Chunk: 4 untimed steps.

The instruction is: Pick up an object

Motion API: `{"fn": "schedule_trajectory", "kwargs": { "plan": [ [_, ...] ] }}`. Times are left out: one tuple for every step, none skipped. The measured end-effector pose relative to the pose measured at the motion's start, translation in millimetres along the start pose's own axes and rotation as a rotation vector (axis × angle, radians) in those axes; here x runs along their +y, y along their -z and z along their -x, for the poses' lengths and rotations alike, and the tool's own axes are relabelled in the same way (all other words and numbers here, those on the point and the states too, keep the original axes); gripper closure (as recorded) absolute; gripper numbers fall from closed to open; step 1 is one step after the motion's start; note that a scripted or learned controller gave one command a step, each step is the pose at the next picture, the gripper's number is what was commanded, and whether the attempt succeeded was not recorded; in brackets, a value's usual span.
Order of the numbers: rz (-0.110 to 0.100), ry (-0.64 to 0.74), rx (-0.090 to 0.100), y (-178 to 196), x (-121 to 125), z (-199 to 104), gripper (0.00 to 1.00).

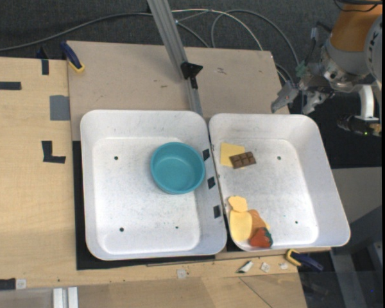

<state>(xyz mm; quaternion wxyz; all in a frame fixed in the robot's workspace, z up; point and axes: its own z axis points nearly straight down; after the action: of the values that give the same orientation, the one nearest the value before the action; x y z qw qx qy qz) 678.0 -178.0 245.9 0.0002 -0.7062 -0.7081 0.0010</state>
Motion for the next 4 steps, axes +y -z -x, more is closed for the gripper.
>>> {"fn": "schedule_trajectory", "kwargs": {
  "plan": [
    [0.0,0.0,-0.001,0,0,0,0.0],
    [-0.005,-0.002,0.001,-58,-7,7,0.0],
    [-0.004,0.0,0.001,-103,-4,3,0.0],
    [-0.005,0.0,0.001,-158,-6,1,0.0]
  ]
}}
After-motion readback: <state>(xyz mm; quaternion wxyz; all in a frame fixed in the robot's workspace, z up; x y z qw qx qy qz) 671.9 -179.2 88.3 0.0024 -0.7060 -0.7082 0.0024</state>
